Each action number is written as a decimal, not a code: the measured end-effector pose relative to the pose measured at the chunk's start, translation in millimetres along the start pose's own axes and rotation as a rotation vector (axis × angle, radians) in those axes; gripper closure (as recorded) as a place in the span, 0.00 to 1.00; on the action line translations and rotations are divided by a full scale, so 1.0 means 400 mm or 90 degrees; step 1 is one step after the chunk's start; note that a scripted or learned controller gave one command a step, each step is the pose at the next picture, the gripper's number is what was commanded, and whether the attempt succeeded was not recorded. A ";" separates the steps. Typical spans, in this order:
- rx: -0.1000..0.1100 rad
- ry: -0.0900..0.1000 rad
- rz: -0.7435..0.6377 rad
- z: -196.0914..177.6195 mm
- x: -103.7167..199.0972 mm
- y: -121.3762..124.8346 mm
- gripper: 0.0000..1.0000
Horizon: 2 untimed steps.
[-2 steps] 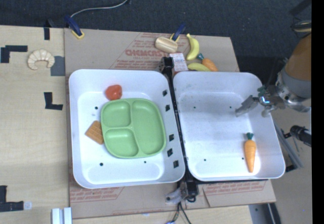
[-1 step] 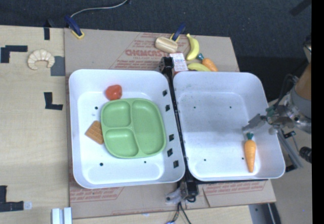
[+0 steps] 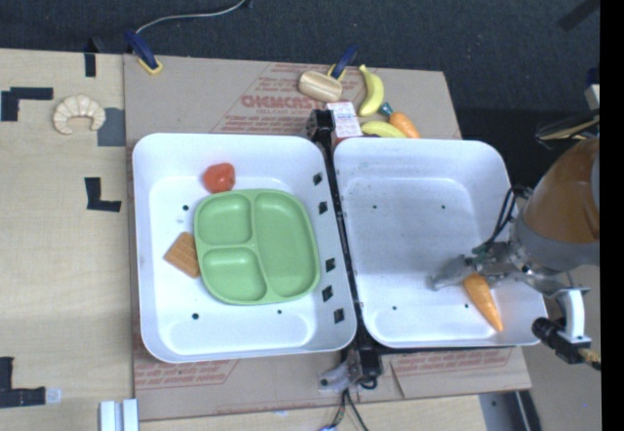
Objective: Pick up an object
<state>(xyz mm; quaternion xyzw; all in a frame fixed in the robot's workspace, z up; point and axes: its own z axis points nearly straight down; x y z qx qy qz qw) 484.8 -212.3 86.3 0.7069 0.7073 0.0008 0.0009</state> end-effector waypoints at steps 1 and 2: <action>-0.002 -0.002 0.001 -0.025 -0.003 0.002 1.00; -0.002 0.000 -0.001 -0.001 0.162 0.139 1.00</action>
